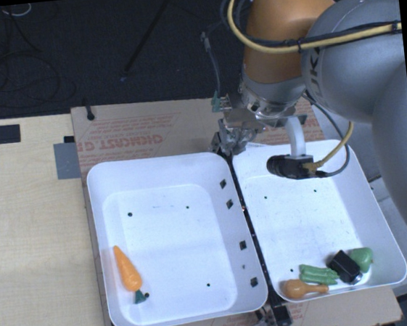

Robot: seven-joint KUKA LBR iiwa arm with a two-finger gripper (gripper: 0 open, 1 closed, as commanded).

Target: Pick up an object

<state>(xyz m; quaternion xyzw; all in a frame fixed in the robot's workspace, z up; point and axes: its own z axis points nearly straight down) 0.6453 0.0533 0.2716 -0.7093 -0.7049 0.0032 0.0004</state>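
Pincer [234,139] hovering at 12 o'clock over the seam between two white bins [99,207]; grip state unreadable. Orange plastic carrot [127,269] lying at 7 o'clock. Mirrored cardboard print illegible.

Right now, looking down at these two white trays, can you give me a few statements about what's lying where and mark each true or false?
1. The orange plastic carrot lies in the left white bin. True.
2. That carrot sits by the bin's far wall. False: it lies near the front-left corner.
3. The small black block lies in the right white bin. True.
4. The green toy vegetable lies beside the carrot. False: it lies in the right bin, next to the black block.
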